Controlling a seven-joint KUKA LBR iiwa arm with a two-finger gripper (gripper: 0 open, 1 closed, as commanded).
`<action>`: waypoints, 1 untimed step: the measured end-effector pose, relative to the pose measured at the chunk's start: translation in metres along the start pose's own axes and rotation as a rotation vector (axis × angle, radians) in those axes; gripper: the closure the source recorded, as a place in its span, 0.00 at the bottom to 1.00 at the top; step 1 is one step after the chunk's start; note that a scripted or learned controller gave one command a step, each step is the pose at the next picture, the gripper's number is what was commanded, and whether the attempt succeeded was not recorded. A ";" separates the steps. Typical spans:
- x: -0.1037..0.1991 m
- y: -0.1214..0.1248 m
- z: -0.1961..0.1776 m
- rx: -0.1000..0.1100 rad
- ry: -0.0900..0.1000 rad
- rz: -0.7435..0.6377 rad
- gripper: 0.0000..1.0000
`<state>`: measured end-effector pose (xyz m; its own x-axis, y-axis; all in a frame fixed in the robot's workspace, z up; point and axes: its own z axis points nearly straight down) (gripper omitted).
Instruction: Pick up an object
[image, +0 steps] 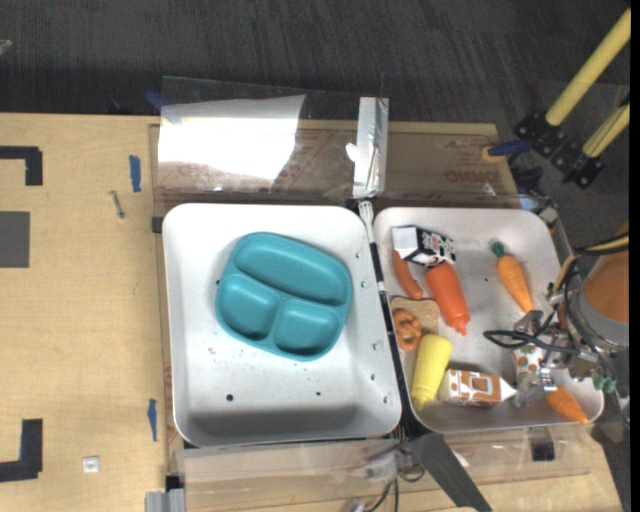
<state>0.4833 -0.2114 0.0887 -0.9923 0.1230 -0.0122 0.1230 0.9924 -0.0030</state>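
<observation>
Camera view: the gripper (535, 352) hovers low at the right bin's (470, 218) right side, fingers apart, holding nothing. Beside it lies a small carrot (567, 404), probably light, hard, slick plastic; grip across its middle.
</observation>
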 end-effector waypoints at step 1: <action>-0.068 0.031 0.001 -0.003 -0.001 -0.031 0.00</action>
<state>0.5546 -0.1892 0.0886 -0.9957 0.0921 -0.0132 0.0921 0.9957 -0.0007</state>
